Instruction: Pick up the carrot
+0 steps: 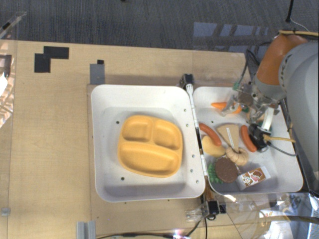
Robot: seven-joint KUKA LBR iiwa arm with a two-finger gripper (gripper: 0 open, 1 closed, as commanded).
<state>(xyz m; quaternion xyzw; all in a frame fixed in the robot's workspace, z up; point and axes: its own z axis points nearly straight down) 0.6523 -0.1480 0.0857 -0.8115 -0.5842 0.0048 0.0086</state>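
**Camera view: claw hangs close by the carrot, grasp not yet made**

Camera view looks down on a tan surface (pixel 50 148) carrying two shallow white bins. Farthest left, the left bin (pixel 107 183) holds a yellow divided tray (pixel 149 144), sitting flat near its middle with nothing in its compartments.

Across the dividing rim, the right bin (pixel 294 176) is crowded. Along its left side lie a red sausage (pixel 209 132) and a pale yellow potato-like piece (pixel 212 147); below them sit a tan knobby piece (pixel 237 156), a dark round patty (pixel 226 170) on a bit of green, and a small printed packet (pixel 252 177). A second red-orange piece (pixel 247 138) lies further right.

The carrot (pixel 218 105), small and orange, rests on the bin floor near the far edge, apart from the sausage below it and with its right end just beside the claw (pixel 238 104). The claw sits at the end of the grey arm with its orange band (pixel 275 59), coming in from the right. Clutter of cables and metal there makes it impossible to tell whether its fingers are apart or together, and nothing is visibly held.

To do this step well, I judge the claw should shift a little left so it centres over the carrot's thick middle rather than its end, turn to close across the narrow width, then descend to the bin floor before closing. The far bin wall is near, so the approach should keep off it.
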